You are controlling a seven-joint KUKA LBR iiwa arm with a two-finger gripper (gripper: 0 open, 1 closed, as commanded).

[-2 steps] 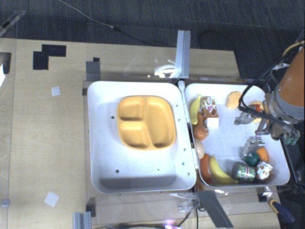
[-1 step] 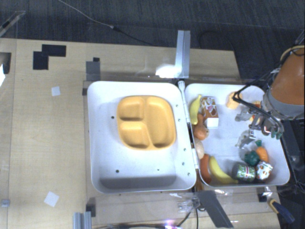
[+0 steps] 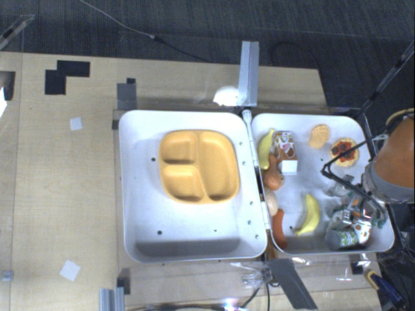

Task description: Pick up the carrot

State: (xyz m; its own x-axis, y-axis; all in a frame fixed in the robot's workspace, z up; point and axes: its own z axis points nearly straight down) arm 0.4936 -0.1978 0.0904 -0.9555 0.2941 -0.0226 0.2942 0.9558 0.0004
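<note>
Looking for the carrot (image 3: 279, 229), where does it lie?

It lies in the right bin (image 3: 311, 180), at the near left corner, along the wall shared with the left bin (image 3: 139, 193). It is orange-red and points roughly near to far.

What is around it?

A pale egg (image 3: 271, 204) sits just beyond its far end, and a brown round thing (image 3: 273, 180) lies farther still along the same wall. A banana (image 3: 311, 214) lies just to its right.

And the arm (image 3: 395, 164)?

It comes in from the right, and its working end hangs over the near right corner of the same bin, amid cables, close above a small can (image 3: 343, 238).

Are the jaws spread or pressed together?

I cannot tell; cables and the wrist blur them. Nothing can be made out between them. They are well apart from the carrot, with the banana lying between.

What else is in that bin?

A second banana (image 3: 264, 148) and a small carton (image 3: 284, 146) at the far left, a biscuit (image 3: 319, 135) and a slice of pizza (image 3: 343, 149) toward the far right.

And the left bin?

A yellow divided plate (image 3: 198, 165) rests in it. Both bins stand on the pale wooden bench (image 3: 58, 206).
</note>
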